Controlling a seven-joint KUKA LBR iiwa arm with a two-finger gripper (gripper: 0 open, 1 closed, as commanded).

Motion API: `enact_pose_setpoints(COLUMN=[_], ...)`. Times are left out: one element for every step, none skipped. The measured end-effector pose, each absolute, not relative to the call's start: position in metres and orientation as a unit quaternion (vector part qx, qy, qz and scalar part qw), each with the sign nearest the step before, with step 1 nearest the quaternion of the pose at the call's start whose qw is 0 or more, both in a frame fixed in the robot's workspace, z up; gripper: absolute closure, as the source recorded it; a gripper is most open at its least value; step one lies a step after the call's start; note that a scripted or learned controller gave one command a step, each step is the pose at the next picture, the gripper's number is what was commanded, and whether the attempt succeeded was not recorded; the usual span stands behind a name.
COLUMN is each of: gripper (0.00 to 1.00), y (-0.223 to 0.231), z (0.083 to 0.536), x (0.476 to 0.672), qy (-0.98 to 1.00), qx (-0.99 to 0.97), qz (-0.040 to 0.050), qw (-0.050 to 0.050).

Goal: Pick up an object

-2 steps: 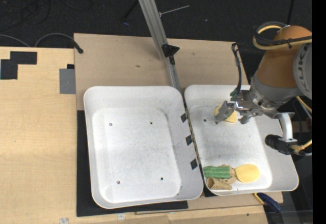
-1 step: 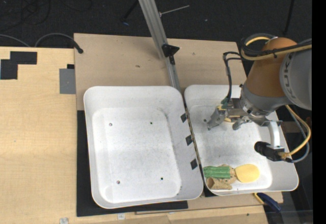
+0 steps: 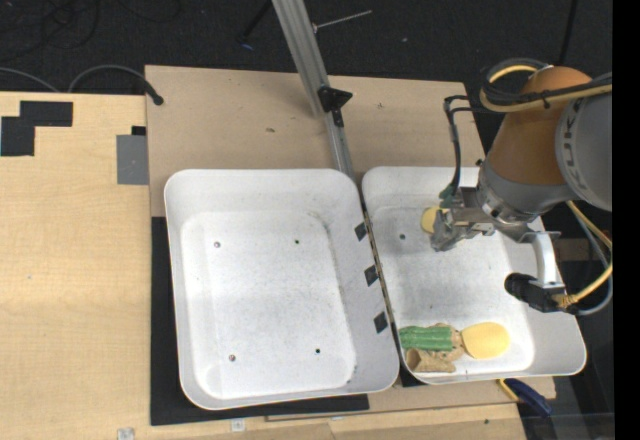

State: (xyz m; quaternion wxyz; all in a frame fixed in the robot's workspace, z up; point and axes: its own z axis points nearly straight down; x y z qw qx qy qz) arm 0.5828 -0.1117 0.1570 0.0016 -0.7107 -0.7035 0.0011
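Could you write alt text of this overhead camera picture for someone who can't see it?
A grey and orange robot arm's gripper reaches into the right white bin, beside a small yellow object. A green toy, tan piece and yellow disc lie along that bin's near edge.

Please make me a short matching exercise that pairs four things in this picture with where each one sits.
Things:
1. green object
2. yellow disc
3. gripper
4. small yellow object

Places:
A. upper part of the right bin, just left of the gripper
B. near edge of the right bin, close to the divider between the bins
C. over the upper part of the right bin, at the end of the arm
D. near edge of the right bin, right of the green object

Pairs: 1-B, 2-D, 3-C, 4-A
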Motion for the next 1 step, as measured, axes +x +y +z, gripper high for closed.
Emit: enact_pose_setpoints(gripper=[1.00], y=[-0.1153], z=[0.1996], x=[0.5813], qy=[-0.704], qx=[-0.711], qz=[-0.0006], qw=[-0.001])
